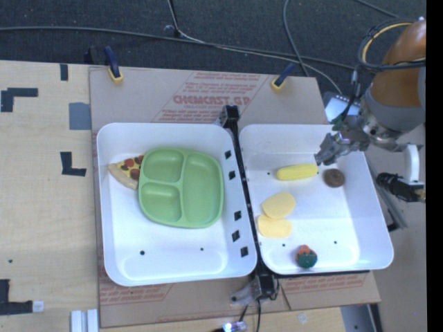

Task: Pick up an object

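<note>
Gripper (327, 155) hangs over the right bin (360, 216), up near its 1 o'clock corner. The fingertips are dark and small here, so I cannot tell their state; nothing visible between them.

Nearest candidate is the banana (297, 172), a yellow oblong lying just beside the gripper at about 8 o'clock from the tip. Its long axis runs roughly 9-to-3 with a slight tilt, near end toward the gripper. My read: a grasp across the short width would suit best, which means closing along 12-to-6.

A brown disc (334, 178) sits at about 5 o'clock from the tip, also close and apart from the banana. Two pale yellow chips (277, 215) lie touching each other toward bin centre (further off, 7 o'clock). A small red-green ball (306, 256) rests near the bin's 6 o'clock rim, well apart.

Surface is flat white plastic, shallow walls. There is free floor around the banana on all sides; the divider (237, 185) between the bins is well clear.

The left bin (114, 206) holds a green tray (181, 187) with a pizza slice (126, 171) poking out at its 10 o'clock, farthest from the arm.

Nothing lifted yet.
</note>
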Available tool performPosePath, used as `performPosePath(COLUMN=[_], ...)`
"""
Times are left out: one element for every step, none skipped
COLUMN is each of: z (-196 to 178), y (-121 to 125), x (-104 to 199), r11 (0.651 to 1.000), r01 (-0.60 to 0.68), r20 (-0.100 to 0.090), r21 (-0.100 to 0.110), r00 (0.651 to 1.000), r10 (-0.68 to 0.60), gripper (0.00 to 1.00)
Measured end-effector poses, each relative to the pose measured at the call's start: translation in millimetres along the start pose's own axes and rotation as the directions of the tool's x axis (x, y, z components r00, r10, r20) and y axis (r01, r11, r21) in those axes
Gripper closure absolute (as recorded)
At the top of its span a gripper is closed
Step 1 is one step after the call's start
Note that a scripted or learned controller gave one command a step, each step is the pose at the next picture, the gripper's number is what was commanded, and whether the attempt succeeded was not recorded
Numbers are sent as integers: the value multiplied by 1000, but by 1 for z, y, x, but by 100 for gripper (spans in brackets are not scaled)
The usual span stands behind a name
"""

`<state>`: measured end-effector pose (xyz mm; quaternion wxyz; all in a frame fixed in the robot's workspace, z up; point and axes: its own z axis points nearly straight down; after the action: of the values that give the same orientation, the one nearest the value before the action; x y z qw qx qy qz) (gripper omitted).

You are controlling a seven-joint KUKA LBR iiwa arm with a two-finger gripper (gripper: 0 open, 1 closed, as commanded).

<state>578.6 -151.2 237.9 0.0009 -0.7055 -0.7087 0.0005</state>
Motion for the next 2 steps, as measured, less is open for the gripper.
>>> performPosePath(z=[13, 8], y=[-2, -11], x=[54, 113], r11=[1000, 1000], r01=[1, 2], r20=[0, -1], r21=[0, 0], r00=[1000, 1000], r10=[-1, -2], gripper=[100, 100])
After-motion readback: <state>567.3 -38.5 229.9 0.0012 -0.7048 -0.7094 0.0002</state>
